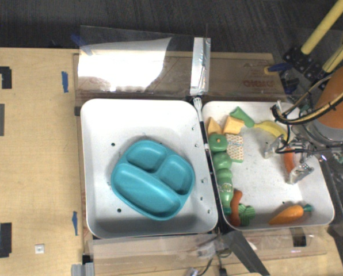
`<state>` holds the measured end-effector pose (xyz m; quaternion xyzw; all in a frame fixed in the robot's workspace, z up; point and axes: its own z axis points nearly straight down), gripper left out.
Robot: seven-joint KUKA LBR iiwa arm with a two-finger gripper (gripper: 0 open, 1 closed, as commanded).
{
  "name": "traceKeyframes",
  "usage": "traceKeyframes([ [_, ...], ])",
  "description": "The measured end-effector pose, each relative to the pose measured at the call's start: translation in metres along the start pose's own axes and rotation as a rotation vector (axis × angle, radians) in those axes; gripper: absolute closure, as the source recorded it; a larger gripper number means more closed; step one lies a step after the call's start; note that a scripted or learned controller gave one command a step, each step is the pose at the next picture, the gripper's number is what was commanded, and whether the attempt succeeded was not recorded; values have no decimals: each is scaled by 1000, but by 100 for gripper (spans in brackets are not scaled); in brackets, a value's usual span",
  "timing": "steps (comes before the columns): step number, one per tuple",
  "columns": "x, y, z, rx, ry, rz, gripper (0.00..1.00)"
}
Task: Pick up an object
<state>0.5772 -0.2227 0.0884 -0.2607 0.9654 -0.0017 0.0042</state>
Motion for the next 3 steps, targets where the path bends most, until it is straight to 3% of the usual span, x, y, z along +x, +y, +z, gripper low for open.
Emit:
traceKeyframes([
  [1, -66, 58, 0, 0, -5, 146, 0],
  [2, -44, 15, 0, 2, -3, -323, 0],
  [3, -49, 15, -14, 8, -16, -321, 100],
])
